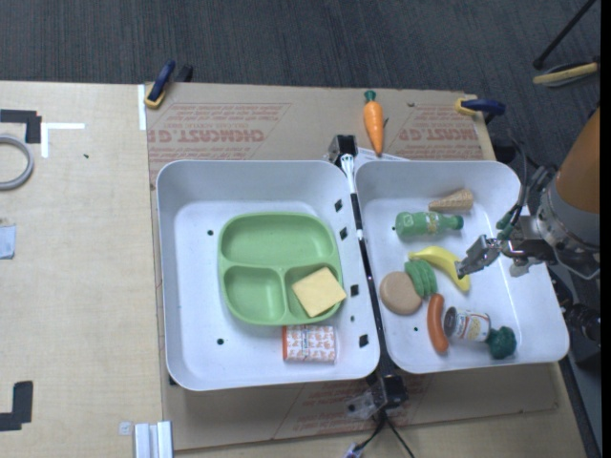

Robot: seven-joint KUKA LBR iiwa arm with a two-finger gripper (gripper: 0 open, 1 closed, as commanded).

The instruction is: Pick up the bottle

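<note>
The bottle (pixel 428 222) is green with a white label and lies on its side in the upper part of the right bin (pixel 535 346). My gripper (pixel 497 257) hangs over the right side of that bin, to the right of the bottle and a little nearer the front, apart from it. It is open with nothing between its fingers. Its left finger (pixel 475 255) reaches close to the tip of a yellow banana (pixel 439 262).
The right bin also holds a bread wedge (pixel 452 200), a leafy green piece (pixel 420 278), a round bun (pixel 401 293), a sausage (pixel 436 324), a can (pixel 468 325) and broccoli (pixel 502 342). The left bin (pixel 181 284) holds a green divided plate (pixel 258 256), cheese and a small box. A carrot (pixel 372 120) lies behind the bins.
</note>
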